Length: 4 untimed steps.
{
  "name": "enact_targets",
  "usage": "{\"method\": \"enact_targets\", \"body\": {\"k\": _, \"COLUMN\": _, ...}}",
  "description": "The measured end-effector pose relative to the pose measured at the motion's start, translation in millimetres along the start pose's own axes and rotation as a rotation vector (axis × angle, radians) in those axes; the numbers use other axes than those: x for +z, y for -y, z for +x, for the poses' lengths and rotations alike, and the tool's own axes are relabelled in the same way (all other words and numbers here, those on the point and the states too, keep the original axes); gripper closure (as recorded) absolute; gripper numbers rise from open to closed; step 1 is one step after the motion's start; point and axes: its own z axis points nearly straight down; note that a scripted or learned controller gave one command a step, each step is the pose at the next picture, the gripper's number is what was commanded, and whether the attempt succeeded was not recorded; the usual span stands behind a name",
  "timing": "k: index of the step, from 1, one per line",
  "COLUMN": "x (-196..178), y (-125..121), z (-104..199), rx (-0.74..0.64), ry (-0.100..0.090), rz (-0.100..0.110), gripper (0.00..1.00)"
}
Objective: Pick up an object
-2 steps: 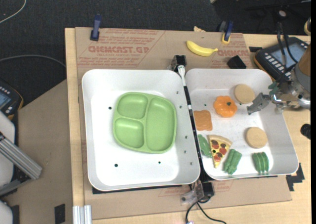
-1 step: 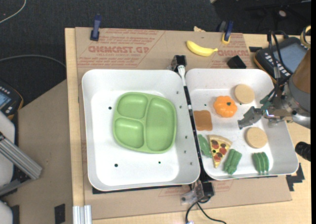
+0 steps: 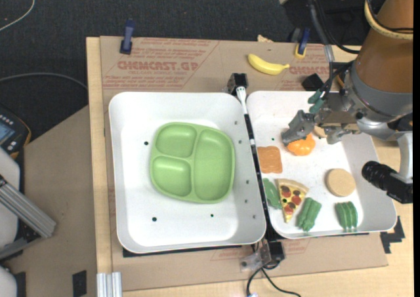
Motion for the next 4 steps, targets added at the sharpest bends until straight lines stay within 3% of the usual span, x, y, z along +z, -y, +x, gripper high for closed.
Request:
{"method": "enact_targets", "body": {"k": 1, "x": -4.3, "y": 0.9, "z": -7.6, "rx": 0.014, "ry": 0.005, "rz": 0.010, "gripper": 1.00}}
{"method": "enact_targets", "body": {"k": 2, "x": 4.7, "y": 1.1, "z": 79.5, "rx": 0.007, "ry": 0.002, "rz": 0.017, "gripper": 1.00}}
{"method": "enact_targets", "body": {"k": 3, "x": -44.8, "y": -1.4, "z": 159.7, "rx": 0.007, "ry": 0.000, "rz": 0.007, "gripper": 1.00}}
{"method": "enact_targets", "body": {"k": 4, "x": -52.6, "y": -1.8, "z": 155.3, "rx": 0.014, "ry": 0.003, "rz": 0.010, "gripper": 1.00}}
